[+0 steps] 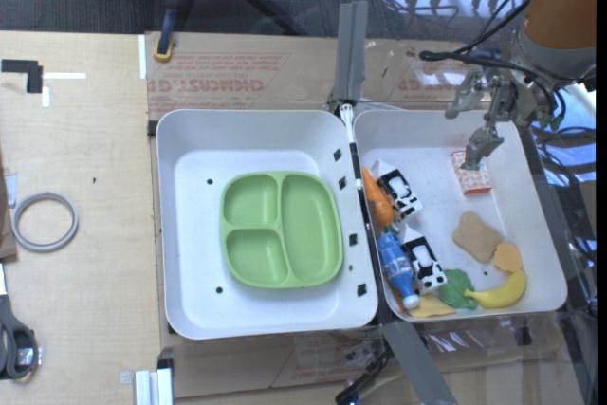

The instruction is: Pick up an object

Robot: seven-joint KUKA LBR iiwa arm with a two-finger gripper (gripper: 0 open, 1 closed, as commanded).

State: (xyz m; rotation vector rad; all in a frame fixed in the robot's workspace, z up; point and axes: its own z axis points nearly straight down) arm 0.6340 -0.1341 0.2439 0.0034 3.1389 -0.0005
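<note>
Hovering at two o'clock over the right bin, gripper just above the small red-and-white box; grip state impossible to tell. Best centred squarely over that box, then lowered straight, clear of the bread slice at five o'clock.

two white bins; one green plate, two cow toys, one banana, one bottle
</note>
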